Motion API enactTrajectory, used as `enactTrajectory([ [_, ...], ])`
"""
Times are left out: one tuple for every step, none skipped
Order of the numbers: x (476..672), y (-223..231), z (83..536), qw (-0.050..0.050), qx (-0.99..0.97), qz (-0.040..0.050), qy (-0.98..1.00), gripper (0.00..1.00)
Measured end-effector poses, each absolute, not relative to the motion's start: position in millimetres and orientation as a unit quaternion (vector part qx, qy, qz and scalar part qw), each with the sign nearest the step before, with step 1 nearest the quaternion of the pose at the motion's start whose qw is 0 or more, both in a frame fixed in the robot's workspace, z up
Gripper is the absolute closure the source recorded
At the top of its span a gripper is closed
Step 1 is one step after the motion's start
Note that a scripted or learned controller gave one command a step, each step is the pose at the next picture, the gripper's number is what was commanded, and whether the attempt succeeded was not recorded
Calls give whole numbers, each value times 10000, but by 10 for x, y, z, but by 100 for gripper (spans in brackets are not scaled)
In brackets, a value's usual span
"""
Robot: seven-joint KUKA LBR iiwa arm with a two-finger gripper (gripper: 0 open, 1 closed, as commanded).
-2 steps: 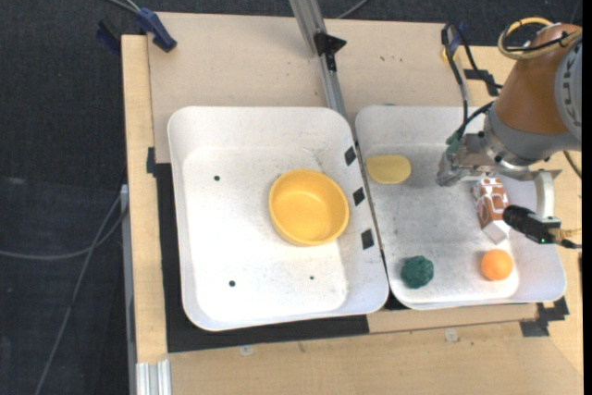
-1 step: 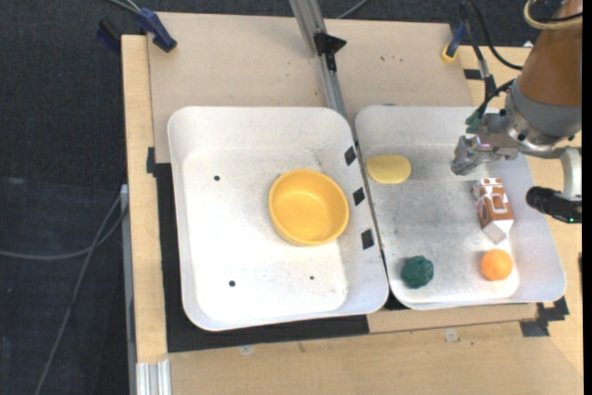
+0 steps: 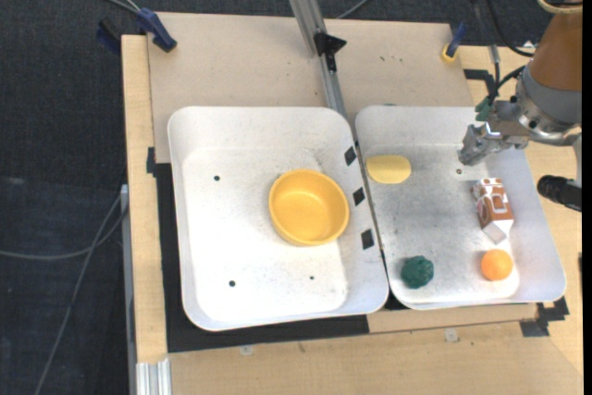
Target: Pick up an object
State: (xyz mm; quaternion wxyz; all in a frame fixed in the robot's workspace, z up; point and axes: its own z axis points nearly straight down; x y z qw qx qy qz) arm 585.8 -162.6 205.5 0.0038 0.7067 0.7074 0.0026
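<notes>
Grey metal gripper (image 3: 474, 146) hangs over the far right part of the right-hand white bin (image 3: 435, 227); whether its jaws are spread or pressed together cannot be told. Just near of it lies a small orange-and-white carton (image 3: 493, 204), then a small orange ball (image 3: 497, 265). A pale yellow oval lump (image 3: 388, 169) sits left, a dark green ball (image 3: 417, 271) nearer. A yellow plastic bowl (image 3: 309, 207) rests in the left-hand white bin (image 3: 231, 245).

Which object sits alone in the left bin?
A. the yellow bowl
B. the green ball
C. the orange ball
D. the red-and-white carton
A: the yellow bowl lies by itself in the left bin, while the other three sit in the right bin.
</notes>
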Motion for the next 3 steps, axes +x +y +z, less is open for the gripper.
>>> enactTrajectory([
  [5831,-1118,2017,-55,7051,-5,7091,100],
  [5707,-569,1991,-79,7051,-18,7091,100],
  [5647,-1,1975,-82,7050,-23,7092,100],
])
